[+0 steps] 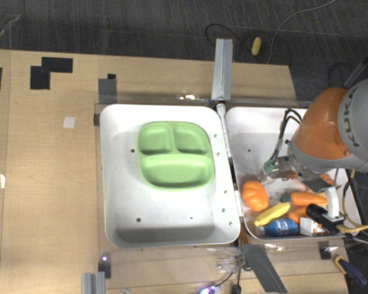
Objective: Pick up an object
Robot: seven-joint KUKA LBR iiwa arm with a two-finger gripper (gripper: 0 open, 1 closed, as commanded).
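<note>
My gripper (279,168) hangs low over the right bin (251,133), under the grey and orange wrist, which hides much of it. Just below and left of it lies a small orange pumpkin-shaped toy (254,195). A yellow banana (272,214) and a blue bottle (279,227) lie at the bin's near edge. An orange carrot (308,198) rests right of the banana, partly under the arm. I cannot see anything held by the gripper.
The left bin (119,213) holds a green divided plate (173,154) near its middle. A metal rail (222,72) runs up from the gap between the bins. The arm covers the right bin's right half.
</note>
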